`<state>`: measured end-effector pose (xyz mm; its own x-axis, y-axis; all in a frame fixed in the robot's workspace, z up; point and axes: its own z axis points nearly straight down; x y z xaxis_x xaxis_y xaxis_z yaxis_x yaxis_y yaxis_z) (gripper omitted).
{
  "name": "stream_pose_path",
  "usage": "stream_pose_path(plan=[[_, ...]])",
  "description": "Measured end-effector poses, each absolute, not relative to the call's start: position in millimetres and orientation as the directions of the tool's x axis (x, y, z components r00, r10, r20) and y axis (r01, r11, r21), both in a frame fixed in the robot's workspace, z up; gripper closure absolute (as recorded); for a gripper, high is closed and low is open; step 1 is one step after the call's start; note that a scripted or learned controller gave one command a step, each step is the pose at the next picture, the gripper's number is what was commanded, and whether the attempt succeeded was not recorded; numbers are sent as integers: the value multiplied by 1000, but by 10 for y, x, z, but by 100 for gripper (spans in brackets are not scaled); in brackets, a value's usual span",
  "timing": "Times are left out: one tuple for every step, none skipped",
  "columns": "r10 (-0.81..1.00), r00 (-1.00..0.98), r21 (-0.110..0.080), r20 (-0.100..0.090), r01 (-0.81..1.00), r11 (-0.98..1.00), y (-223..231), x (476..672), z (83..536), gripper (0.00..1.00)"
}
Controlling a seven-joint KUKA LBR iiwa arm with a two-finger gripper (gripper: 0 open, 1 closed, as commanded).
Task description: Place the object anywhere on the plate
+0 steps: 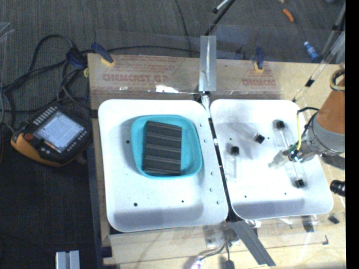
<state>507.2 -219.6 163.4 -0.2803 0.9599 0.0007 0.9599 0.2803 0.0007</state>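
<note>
From the camera view, a teal plate (193, 151) sits in the left bin (115, 172), a little above that bin's middle. The object (163, 148), a dark ribbed block, lies flat on the plate. It covers most of the plate's centre, with its long side running up and down the view and teal rim showing all round it.

Right of the plate, across the seam where the two bins meet, is the right bin (263, 198). The arm (335, 119) comes in over that bin's right edge, its orange band uppermost and the grey wrist below it. The jaws hang over the right half of that bin, well apart from the plate and from the object. They are spread wide: one clear finger (279, 129) with a dark tip points up the view and the other (298, 179) points down, with nothing between them but the white floor. The object is therefore far to the left of the jaws, a whole bin-width away, and nothing touches it.

Between the plate and the jaws, two small dark bits (233, 149) lie on the right bin's floor with faint grey smears beside them; what they are cannot be told.

Both bins rest on the table (140, 77), whose back edge above the plate carries two clamps (102, 52). Left of the plate, off the table, a handheld console (53, 134) lies on the dark floor with black cables (47, 49) looping above it.
</note>
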Motion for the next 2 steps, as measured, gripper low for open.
stream_pose_path(plan=[[960, -280, 1, 1, 960, 280, -2196, 5071, 1634, 0], [977, -211, -1, -1, 977, 211, -2239, 4839, 2348, 0]])
